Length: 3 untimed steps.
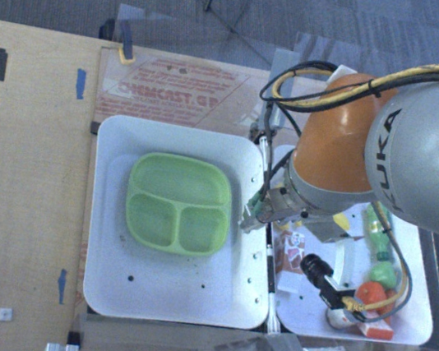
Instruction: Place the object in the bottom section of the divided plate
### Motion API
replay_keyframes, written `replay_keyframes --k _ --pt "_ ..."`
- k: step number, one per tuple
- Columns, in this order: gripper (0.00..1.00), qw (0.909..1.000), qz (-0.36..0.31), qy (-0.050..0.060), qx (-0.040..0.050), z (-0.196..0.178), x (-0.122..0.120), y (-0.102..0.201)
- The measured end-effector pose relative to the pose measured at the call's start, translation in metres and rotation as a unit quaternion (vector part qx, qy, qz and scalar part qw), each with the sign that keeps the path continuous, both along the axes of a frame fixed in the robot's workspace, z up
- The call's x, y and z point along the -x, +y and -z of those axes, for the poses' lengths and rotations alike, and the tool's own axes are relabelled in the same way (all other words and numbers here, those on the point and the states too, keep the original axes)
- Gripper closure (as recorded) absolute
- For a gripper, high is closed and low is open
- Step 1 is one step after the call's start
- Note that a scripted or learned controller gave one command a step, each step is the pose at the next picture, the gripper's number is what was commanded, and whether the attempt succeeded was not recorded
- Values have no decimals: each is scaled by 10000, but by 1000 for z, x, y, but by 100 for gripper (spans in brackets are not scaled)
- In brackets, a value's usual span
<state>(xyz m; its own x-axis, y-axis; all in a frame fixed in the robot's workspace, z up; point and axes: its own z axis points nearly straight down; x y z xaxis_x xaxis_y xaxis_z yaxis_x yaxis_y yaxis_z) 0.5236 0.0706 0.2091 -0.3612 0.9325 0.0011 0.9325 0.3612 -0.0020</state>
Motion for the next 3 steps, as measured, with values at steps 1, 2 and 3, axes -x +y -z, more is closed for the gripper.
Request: replay_keyframes --k 1,2,3 --pt "100 9985 544 3 2 25 45 -11" --pt "100 9981 624 -18 6 25 34 -100" --pt "100 9976 698 1 -1 25 45 -99"
